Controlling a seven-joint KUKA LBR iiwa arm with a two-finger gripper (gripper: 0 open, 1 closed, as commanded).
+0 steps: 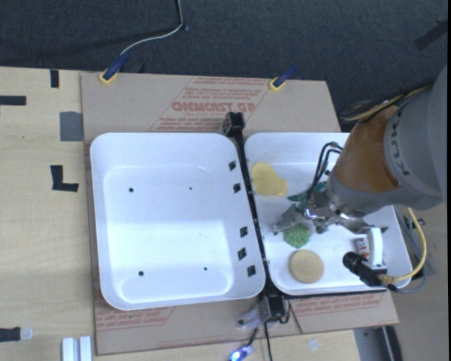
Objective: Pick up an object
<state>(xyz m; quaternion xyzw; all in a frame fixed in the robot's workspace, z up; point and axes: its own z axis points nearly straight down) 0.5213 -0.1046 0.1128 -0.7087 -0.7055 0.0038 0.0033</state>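
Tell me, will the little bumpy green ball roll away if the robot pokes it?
Probably a bit. The bumpy green ball looks round, so a nudge could set it rolling across the smooth floor of the right white bin. Its knobbly surface may slow it and help the gripper beside it catch hold. It looks small, so likely light.

End effector (295, 218) above green ball (297, 237) in right bin (286, 143).
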